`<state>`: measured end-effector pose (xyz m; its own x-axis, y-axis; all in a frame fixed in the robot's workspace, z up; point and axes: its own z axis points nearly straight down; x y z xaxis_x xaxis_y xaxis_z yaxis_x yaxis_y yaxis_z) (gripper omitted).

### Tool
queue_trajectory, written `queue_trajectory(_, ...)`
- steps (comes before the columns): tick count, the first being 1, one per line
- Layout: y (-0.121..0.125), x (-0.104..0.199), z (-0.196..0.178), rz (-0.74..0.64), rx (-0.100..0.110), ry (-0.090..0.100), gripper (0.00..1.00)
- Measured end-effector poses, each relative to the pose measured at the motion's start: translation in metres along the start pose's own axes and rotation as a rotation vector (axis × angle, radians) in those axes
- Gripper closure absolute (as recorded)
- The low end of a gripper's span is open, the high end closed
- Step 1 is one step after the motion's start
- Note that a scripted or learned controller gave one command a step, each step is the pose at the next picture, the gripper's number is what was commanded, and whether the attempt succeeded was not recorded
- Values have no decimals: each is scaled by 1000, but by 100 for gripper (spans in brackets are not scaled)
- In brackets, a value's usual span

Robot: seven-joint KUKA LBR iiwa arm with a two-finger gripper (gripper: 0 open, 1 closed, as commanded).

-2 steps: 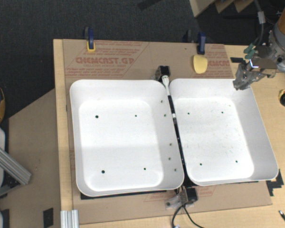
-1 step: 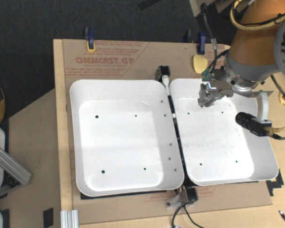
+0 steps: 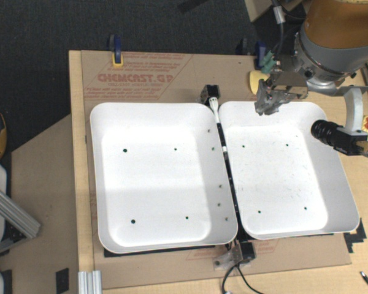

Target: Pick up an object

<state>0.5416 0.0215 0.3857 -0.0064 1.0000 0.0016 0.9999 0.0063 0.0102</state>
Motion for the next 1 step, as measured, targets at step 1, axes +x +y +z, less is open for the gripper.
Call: queue_trajectory(1,30,19,91,4,19,-2,100)
